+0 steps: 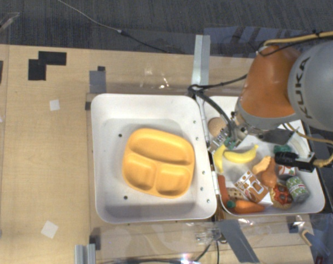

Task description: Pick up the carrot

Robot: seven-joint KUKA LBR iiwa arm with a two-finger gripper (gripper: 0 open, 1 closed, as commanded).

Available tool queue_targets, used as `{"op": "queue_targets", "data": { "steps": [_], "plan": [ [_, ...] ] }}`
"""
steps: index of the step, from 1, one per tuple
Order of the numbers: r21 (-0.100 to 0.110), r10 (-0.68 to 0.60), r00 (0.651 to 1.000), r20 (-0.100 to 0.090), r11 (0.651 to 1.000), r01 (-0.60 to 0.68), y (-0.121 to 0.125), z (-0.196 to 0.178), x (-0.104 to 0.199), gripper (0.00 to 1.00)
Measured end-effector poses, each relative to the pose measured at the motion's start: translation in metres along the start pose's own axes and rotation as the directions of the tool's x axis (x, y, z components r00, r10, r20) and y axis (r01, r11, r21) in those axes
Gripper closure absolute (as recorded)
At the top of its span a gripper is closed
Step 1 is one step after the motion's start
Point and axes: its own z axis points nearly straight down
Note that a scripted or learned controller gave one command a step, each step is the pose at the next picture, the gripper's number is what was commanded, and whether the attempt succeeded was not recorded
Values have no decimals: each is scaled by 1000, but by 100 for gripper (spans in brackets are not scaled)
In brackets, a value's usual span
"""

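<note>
The carrot point(247, 206) is orange and lies flat near the front edge of the right bin point(316, 203), pointing right. My gripper point(228, 138) hangs over the bin's back left part, just above the upper end of a yellow banana point(236, 155). It is well behind the carrot and apart from it. The grey arm with its orange band point(268, 87) covers the bin's back right part.
Beside the carrot are a reddish stick-shaped item point(222, 186), a small printed box point(252, 185), a strawberry point(280, 197) and a can point(297, 188). A beige egg point(215, 126) lies by the gripper. The left bin point(100, 147) holds a yellow divided plate point(158, 161).
</note>
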Motion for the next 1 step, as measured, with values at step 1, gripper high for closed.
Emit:
{"op": "queue_targets", "data": {
  "steps": [1],
  "plan": [
    [-1, -76, 997, 11, 997, 76, -20, -97, -62, 100]
  ]
}}
